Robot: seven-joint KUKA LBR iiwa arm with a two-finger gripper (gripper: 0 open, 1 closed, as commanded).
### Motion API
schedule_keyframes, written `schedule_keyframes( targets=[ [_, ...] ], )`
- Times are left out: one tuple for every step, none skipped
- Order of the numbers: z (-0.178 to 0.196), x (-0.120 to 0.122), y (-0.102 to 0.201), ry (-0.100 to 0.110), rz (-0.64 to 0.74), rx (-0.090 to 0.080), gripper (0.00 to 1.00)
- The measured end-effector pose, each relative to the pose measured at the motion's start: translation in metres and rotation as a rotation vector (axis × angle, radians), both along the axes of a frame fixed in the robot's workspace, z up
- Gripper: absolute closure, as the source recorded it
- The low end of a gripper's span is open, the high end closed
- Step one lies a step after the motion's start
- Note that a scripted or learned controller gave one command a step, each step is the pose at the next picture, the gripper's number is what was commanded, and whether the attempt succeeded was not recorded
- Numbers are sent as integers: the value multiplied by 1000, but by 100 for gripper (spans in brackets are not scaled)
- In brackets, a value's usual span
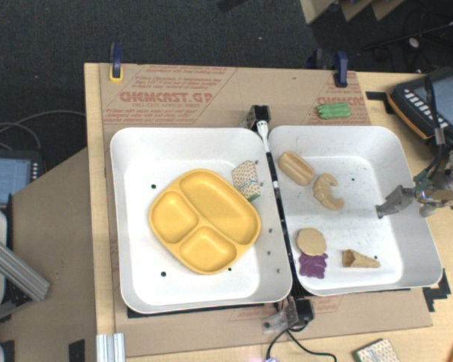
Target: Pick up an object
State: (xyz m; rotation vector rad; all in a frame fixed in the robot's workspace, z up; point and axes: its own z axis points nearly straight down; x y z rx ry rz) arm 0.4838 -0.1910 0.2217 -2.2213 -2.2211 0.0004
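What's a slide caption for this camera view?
Claw at right bin's edge; toy foods inside, yellow divided tray in left bin.

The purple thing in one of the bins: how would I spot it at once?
Look in the right bin, at its near left corner. The purple piece lies there, just below a round tan disc. It is the one purple thing; its neighbours are tan.

We read "CHEMCAST GP", seemingly, in red print on the brown protective sheet covering the bench.
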Motion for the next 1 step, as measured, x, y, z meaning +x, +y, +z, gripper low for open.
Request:
schedule_keyframes(
  targets=[
    [-15,113,-22,-10,5,-5,0]
  ],
)
